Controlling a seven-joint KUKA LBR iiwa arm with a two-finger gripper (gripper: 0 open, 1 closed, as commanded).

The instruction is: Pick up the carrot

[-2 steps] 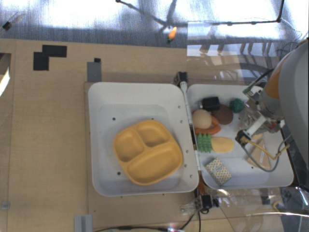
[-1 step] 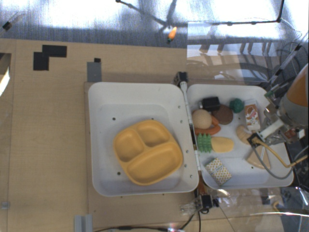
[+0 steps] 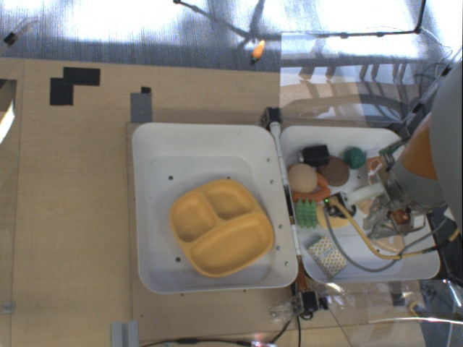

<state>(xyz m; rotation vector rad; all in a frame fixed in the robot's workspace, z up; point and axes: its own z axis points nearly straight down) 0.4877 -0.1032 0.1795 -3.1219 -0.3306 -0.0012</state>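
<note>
Here the left bin (image 3: 145,194) holds a yellow divided plate (image 3: 221,226). Right of that plate, in the right bin (image 3: 423,270), the arm (image 3: 427,157) hangs over its far side; the gripper (image 3: 387,219) state I cannot tell. The carrot (image 3: 309,193) lies by the near wall, beneath a tan egg (image 3: 302,177), above a green block (image 3: 307,213).

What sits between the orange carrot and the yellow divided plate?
In the camera view, the two white bins' adjoining walls separate the orange carrot from the yellow divided plate; otherwise bare white bin floor.
</note>
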